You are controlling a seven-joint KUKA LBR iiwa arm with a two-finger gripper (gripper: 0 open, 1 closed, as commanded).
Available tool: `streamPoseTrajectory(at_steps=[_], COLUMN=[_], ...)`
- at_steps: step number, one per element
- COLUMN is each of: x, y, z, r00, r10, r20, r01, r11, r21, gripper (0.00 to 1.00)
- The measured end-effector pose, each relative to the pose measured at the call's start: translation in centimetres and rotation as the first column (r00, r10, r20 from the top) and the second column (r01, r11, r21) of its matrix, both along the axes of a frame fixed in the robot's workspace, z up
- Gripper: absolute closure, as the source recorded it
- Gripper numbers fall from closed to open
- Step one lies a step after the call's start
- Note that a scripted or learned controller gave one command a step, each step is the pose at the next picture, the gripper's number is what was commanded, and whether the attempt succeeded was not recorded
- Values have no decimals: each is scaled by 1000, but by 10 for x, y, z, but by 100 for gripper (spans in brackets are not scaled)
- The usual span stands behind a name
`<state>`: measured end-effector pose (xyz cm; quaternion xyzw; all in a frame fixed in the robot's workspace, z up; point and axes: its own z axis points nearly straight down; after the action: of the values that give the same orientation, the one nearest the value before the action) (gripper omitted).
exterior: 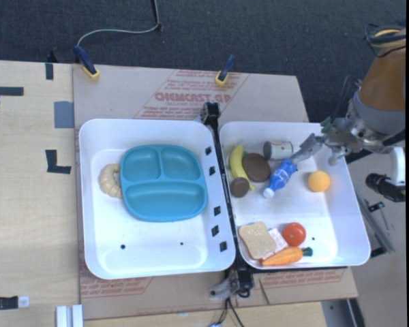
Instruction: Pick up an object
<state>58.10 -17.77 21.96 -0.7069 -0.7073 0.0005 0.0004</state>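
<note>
Dark carpet behind; pale wooden desk [27, 182] below, with a sheet of cardboard [184, 97] clamped on top and two white bins side by side.

Left bin [95, 237]: holding a blue divided plate [163, 182], with a beige lump [110, 180] tucked against its left edge.

Right bin [344, 223]: crowded. Along the far side, a banana [237, 162], a brown round thing [256, 167], a small can [279, 148] on its side and a blue bottle [280, 176] lying at a slant. Further right, an orange ball [318, 181], alone. Near the front wall, a slice of bread [258, 239], a tomato [294, 234] and a carrot [283, 256], packed close.

Gripper [322, 150]: hovering over the far right corner of that bin, seemingly spread open though hard to read at this angle, and gripping nothing. Closest to the can and the bottle, just left of it.

Risks from here:
- Coming down between can and bottle and closing on neither, or nudging both aside.
- Rolling: can, bottle and ball all round, likely to squirt out under an off-centre pinch.
- Clipping the bin's far wall on the descent, given the position so near the rim.
</note>
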Motion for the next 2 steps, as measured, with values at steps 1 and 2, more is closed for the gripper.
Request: streamPoseTrajectory(at_steps=[1,2], x=[45,45], y=[37,39], z=[-130,-120], r00=[1000,1000], r10=[0,1], r20=[10,11], r01=[0,-1], r11=[1000,1000], r21=[-2,0], gripper=[0,100])
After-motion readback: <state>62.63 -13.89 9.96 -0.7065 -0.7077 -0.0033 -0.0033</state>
